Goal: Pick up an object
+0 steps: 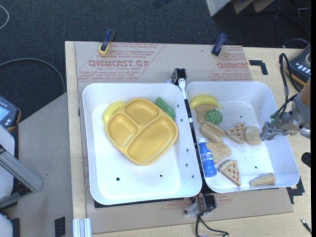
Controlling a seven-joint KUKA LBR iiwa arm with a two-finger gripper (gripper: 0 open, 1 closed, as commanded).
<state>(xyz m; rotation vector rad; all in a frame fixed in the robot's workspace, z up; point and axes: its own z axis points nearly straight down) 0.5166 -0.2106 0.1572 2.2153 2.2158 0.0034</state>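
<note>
Bench top is a tan board (148,63) w/ red "CHEMCAST" lettering, held by a yellow-tipped clamp (105,43) at the far left & a blue clamp (218,44) at the far right. Dark carpet floor (74,9) around it, w/ cables on the floor at left. Two shallow white bins sit side by side on the board: left bin (106,177) & right bin (281,157), rims touching along the middle.

Left bin: a yellow 3-compartment tray (142,131), a yellow item (111,110) poking out behind its left edge & a green piece (165,107) at its far right corner.

Right bin: toy food. Banana (205,101) at the far left, broccoli (214,116) just below it, hot dog (212,131) nearer the middle, waffle piece (237,132), round beige item (252,135), blue-white bottle (207,158) along the left wall, pizza slice (230,172) near the front, pale wedge (262,180) at the front right.

Gripper (269,131) comes in from the right, low over the right bin's right half, tips just beside the round beige item, on its right. Nothing seen between the fingers; can't tell if it touches the item, & can't tell if the jaws are spread or closed
</note>
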